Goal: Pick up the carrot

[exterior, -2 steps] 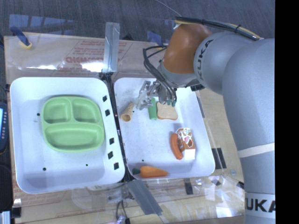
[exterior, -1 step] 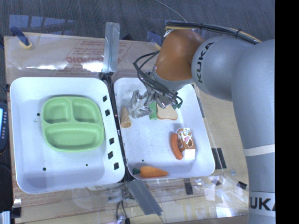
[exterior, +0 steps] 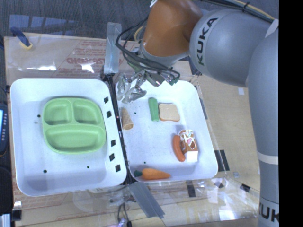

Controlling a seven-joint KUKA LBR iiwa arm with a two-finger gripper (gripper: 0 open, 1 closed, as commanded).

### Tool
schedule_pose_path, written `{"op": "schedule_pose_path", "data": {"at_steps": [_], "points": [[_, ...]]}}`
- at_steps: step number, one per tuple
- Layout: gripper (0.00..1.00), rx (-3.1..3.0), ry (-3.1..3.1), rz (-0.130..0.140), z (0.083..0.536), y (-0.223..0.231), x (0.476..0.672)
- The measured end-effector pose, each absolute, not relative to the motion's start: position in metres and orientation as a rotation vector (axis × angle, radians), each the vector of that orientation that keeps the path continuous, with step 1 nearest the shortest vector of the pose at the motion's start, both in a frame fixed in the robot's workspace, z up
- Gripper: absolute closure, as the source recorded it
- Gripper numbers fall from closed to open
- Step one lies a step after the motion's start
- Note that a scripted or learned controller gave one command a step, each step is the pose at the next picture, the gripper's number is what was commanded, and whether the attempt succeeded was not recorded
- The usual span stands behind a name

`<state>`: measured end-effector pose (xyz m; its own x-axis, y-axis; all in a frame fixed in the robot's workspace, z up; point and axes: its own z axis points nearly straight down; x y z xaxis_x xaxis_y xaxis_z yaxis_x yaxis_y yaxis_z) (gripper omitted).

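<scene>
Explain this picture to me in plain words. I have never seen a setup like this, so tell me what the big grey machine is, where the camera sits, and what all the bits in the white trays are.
The grey and orange machine is a robot arm reaching in from the right. At its tip is a two-finger gripper, a metal claw, hanging over the top left corner of the right bin. The single camera is fixed above the bench and looks down at a slant.

The left bin holds a green divided plate. The right bin holds toy food: a carrot at the near edge, a green stick, a bread slice, a small brown roll, a sausage and a little carton.

Its job is to pick up the carrot, which lies far from the claw.
</scene>
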<state>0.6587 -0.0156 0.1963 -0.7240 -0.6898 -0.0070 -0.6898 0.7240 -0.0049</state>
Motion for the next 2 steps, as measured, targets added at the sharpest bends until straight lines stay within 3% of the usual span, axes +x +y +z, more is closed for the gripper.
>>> {"op": "schedule_pose_path", "data": {"at_steps": [1,2], "points": [[1.00,-1.481,2.766,0.000,0.193,0.056,0.657],[1.00,-1.958,2.451,-0.001,0.224,0.103,0.637]]}}
